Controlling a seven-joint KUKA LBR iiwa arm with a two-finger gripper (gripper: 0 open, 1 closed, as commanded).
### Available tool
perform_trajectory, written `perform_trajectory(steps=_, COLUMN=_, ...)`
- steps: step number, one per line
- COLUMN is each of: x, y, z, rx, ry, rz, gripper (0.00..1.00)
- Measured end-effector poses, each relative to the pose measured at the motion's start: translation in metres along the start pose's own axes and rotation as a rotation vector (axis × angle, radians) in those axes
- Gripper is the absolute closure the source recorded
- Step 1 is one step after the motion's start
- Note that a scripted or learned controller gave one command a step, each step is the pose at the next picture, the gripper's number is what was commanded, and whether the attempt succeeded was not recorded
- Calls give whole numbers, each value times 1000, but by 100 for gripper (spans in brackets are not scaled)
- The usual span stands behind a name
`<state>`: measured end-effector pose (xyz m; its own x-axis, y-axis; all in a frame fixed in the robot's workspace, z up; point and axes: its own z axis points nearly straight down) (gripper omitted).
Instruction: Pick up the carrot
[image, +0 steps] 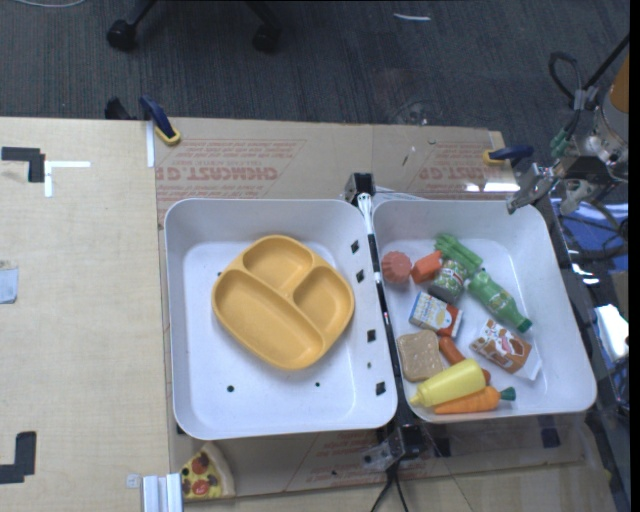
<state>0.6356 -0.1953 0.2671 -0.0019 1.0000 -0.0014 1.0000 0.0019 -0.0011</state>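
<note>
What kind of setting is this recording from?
Probably a robotics lab bench, not a kitchen: two white bins sit on clamped cardboard, toy food such as a carrot fills the right bin, and office-chair wheels rest on carpet behind.

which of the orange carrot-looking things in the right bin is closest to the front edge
The long carrot beside the yellow bottle; the smaller orange piece sits at the back.
</note>
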Motion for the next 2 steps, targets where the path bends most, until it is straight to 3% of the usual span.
perform_trajectory(steps=1, x=60, y=-88, z=61, rx=2, ry=1, rz=7, gripper=0)
perform_trajectory(steps=2, x=160, y=-157, z=44, rx=1, ry=1, rz=38, gripper=0)
